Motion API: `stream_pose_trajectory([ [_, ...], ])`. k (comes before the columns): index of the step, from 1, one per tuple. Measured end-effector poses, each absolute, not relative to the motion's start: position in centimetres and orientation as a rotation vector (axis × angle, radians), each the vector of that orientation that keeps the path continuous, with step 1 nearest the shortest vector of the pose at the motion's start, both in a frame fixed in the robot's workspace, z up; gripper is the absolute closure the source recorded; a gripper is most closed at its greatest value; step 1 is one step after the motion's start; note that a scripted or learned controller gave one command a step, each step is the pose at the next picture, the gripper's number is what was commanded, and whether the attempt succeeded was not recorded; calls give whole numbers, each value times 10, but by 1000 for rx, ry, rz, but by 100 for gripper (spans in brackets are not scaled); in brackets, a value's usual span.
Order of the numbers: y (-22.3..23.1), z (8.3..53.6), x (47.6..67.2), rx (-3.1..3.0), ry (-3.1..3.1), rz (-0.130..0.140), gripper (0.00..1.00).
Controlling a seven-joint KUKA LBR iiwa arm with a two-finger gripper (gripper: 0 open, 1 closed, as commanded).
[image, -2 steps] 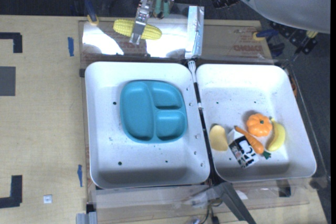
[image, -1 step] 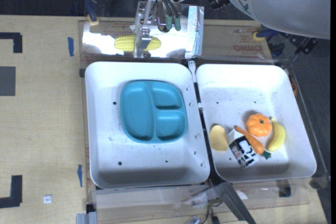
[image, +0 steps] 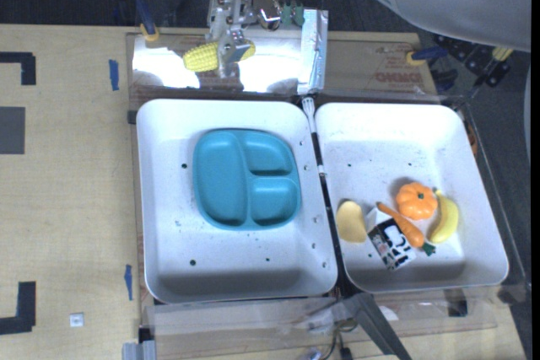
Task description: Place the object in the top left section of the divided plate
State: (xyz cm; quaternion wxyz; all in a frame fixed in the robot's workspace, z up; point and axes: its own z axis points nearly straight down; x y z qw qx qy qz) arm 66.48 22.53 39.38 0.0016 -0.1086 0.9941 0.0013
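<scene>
We see the corn cob (image: 216,56) lying crosswise between the fingers (image: 228,42) of the gripper (image: 229,55), which are clamped on its middle, above the far edge of the left bin (image: 160,181). The teal divided plate (image: 246,179) lies in that bin, well apart from the cob, nearer the camera.

yellow corn cob (image: 218,56) crosswise in the gripper (image: 229,55), above the teal divided plate (image: 246,179)
</scene>
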Motion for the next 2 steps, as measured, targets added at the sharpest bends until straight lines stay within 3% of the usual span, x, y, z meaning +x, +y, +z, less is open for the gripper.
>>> stream_pose_trajectory([
  [2, 227, 414, 669, -338, 3111, 17, 100],
])
